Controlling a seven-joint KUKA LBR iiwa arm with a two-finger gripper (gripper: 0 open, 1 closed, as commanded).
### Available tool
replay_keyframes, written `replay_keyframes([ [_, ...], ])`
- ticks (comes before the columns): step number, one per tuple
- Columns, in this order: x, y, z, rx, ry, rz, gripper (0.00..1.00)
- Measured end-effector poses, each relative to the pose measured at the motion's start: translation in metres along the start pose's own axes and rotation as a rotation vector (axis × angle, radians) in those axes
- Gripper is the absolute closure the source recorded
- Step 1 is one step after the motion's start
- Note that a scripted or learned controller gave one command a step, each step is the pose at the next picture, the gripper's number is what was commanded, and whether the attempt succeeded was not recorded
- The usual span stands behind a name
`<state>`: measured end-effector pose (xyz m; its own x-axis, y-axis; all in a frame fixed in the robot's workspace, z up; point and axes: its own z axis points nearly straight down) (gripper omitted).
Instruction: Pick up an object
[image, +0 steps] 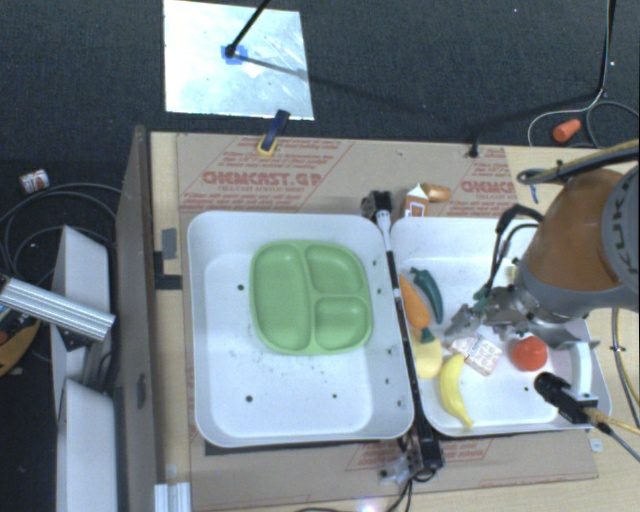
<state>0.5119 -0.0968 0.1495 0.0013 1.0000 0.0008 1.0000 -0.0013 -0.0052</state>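
The gripper (472, 320) sits low over the middle of the right bin (470, 235), with the arm (580, 235) reaching in from 3 o'clock. Whether it is clenched or released cannot be told at this angle, and nothing can be seen gripped in it. The task's object is therefore judged not yet secured. All candidates lie on the bin floor. The nearest is a small pink-and-white packet (484, 356) just beside the gripper at 5 o'clock, lying flat. A red tomato (528, 352) sits at 4 o'clock, next to the packet. A banana (455, 390) lies at 6 o'clock, and a round yellow fruit (428, 358) touches its upper end at 7 o'clock. A carrot (415, 303) and a dark green pepper (428, 288) lie at 9 to 10 o'clock against the bin's left wall. The items cluster near the dividing wall, which probably explains the gripper's central, lowered stance: most of them are within a short reach. The packet's flatness may make it hard to grip, while the tomato may roll. The left bin (225, 400), well apart at 9 o'clock, holds a green divided plate (310, 298), which is not involved.
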Motion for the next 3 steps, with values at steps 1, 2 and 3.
replay_keyframes([
  [1,-0.003,-0.013,0.063,-0.021,-0.006,0.0,0.0],
  [2,-0.005,-0.01,0.048,-0.028,-0.01,-0.001,1.0],
  [3,-0.046,0.04,0.06,-0.015,-0.001,-0.003,1.0],
])
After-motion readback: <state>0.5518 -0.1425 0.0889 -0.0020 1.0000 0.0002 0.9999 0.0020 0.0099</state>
